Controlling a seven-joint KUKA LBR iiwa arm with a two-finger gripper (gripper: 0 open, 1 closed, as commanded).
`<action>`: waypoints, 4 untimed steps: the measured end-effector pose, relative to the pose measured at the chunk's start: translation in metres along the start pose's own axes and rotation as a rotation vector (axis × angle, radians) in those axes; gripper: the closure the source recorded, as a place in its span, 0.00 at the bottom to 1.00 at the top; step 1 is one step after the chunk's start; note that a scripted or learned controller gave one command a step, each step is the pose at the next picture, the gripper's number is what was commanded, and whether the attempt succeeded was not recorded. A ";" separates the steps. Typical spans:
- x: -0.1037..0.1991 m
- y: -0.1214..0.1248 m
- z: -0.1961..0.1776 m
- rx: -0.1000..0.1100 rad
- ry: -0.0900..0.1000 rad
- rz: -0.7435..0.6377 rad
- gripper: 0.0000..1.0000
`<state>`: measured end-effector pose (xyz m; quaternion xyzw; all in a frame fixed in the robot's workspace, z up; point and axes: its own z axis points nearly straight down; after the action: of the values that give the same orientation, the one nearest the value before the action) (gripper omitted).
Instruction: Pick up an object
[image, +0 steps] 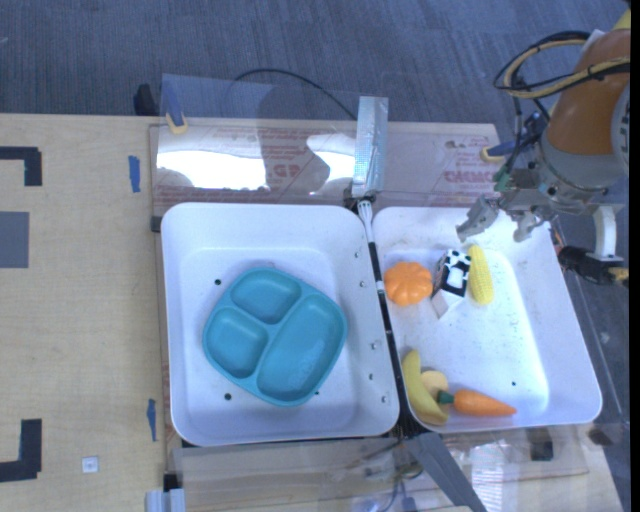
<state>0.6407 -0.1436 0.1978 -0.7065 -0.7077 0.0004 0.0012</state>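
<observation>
My gripper (497, 222) hangs over the far edge of the right bin (520, 345), fingers spread open with nothing between them. Just below it in that bin lies a yellow corn cob (481, 273), with a black-and-white object (455, 272) touching its left side. An orange pumpkin-like fruit (408, 283) sits further left near the divider. At the bin's front left lie a yellow banana (424, 390) and an orange carrot (482, 403), side by side.
The left bin (190, 250) holds a blue divided plate (275, 335). A clear plastic sheet and a metal post (370, 145) stand behind the bins. Cables loop above the arm at the upper right.
</observation>
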 end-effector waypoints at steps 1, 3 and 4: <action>0.049 0.008 -0.070 -0.010 -0.004 -0.235 0.00; -0.036 -0.032 0.085 -0.032 -0.015 -0.377 0.00; -0.056 -0.050 0.089 -0.044 -0.021 -0.597 0.00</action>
<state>0.5910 -0.1992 0.1086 -0.4669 -0.8840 -0.0080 -0.0215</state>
